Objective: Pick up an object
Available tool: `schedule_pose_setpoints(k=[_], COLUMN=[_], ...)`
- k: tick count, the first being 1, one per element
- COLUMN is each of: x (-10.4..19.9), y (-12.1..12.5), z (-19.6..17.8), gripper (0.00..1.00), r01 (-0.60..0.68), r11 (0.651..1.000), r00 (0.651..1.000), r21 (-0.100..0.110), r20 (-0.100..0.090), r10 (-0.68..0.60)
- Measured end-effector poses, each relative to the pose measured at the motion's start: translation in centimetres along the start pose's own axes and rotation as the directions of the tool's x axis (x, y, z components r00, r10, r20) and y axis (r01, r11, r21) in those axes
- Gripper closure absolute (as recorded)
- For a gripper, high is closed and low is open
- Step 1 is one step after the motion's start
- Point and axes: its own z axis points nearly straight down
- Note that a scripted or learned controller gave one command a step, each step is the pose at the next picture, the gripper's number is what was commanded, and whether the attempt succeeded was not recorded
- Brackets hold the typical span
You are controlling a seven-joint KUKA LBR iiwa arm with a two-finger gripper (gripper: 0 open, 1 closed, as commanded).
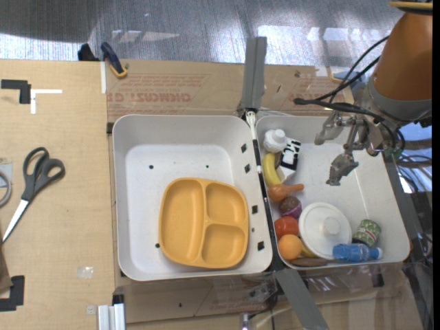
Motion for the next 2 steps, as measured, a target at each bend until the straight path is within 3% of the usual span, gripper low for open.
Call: schedule_pose_setpoints(k=[1, 2], x=[-0.6, -8.0], y=[-2.6, -11.5], z=[15.8, 11.8], gripper=[0.00, 0.00], r01=[0.095, 0.125], r11=[0.996, 0.992], r00=[0.996, 0.992], r21=[0.000, 0.003], r20=[0.001, 0.006], r10=[-0.095, -0.125])
